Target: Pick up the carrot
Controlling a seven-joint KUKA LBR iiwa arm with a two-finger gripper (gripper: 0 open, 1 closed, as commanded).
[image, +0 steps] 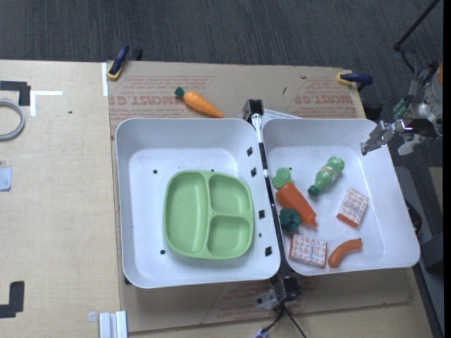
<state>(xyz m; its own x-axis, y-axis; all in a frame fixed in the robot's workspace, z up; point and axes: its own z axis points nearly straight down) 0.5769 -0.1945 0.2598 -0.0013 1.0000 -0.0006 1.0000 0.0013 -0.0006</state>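
While the gripper (390,136) hovers at the right bin's (394,189) far right rim, fingers spread and gripping nothing, 1 carrot (294,200) lies inside that bin by its left wall; another carrot (199,102) rests on cardboard (232,90) beyond it.

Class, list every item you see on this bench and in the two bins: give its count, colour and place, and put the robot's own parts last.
Shallow plastic bins: 2, white, side by side on bench.
Three-compartment plate: 1, light green, left bin.
Toy carrots: 2, orange with green tops; one in right bin, one on cardboard behind left bin.
Toy bottle: 1, green, right bin.
Small patterned packets: 2, red-and-white, right bin.
Toy sausage: 1, orange, right bin.
Broccoli-like toy: 1, dark green, beside carrot.
Clamps: 2, blue, cardboard's back corners.
Tool: 1, grey, over right bin's far right corner.
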